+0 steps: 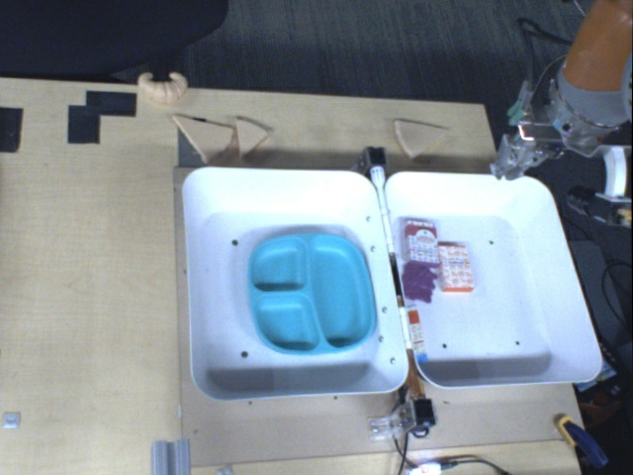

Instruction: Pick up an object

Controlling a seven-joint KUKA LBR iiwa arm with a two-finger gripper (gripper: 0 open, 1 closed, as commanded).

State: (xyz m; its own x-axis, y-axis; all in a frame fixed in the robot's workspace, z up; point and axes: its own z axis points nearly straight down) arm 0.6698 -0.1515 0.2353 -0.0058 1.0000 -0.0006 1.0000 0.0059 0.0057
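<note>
Camera view gives us, largest first, the pale wooden bench [89,295] that carries everything, with dark rectangular cut-outs near its far left edge. On it we see two shallow white plastic bins side by side: the left bin [213,265] and the right bin [539,255], their inner rims touching along a central seam.

Inside the left bin lies a turquoise plastic divided tray [312,290] with three compartments; its long axis runs roughly along the bin's length, tilted a little.

At the upper right we find the grey robot arm with its orange band [598,43], reaching in above the far right corner of the right bin. Its two-finger gripper [506,163] hangs just at that corner's rim, well apart from the objects. We cannot tell how the jaws stand, since they are too small and blurred.

In the right bin, near its left wall, we see three small things close together. A red-and-white printed packet [420,240] stands with its long axis pointing away from the camera, toward the far rim; its printing is too small for us to read. Just right of it lies an orange-and-white printed card [456,267], its lettering also unreadable. Touching the packet's near end is a small purple crumpled object [419,282].
</note>
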